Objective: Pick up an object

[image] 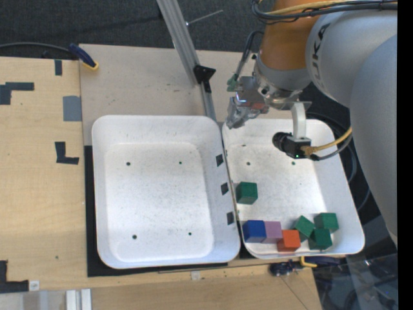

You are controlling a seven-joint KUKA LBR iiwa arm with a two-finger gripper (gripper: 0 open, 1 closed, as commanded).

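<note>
White plastic bins sit side by side on the wooden tabletop point(39, 173), over a dark mat. The left bin point(103, 173) shows a speckled floor with a few small dark dots. The right bin point(322, 173) carries all the blocks. A green cube point(246, 192) lies alone near the bin's left wall, at about nine o'clock from the bin's middle. The rest cluster along the near edge, around five to six o'clock: a blue cube point(255, 230) touching a pale purple cube point(273, 230), an orange cube point(290, 239) just beside the purple one, and three more green blocks point(319, 230) bunched together toward the bin's near right corner. The grey arm point(361, 50) with its orange band point(293, 18) reaches in from three o'clock, and the pincer point(236, 118) hangs over the far left corner of the right bin, at about eleven o'clock from its middle, close to the seam between the two bins and well apart from every block. Whether its tips are wide or narrow I cannot tell at this angle; nothing is seen gripped there. A small black unit with a green light point(292, 144) hangs beside the wrist above the bin. A slanted metal rail point(184, 37) crosses the far side of the tabletop toward twelve o'clock.
</note>
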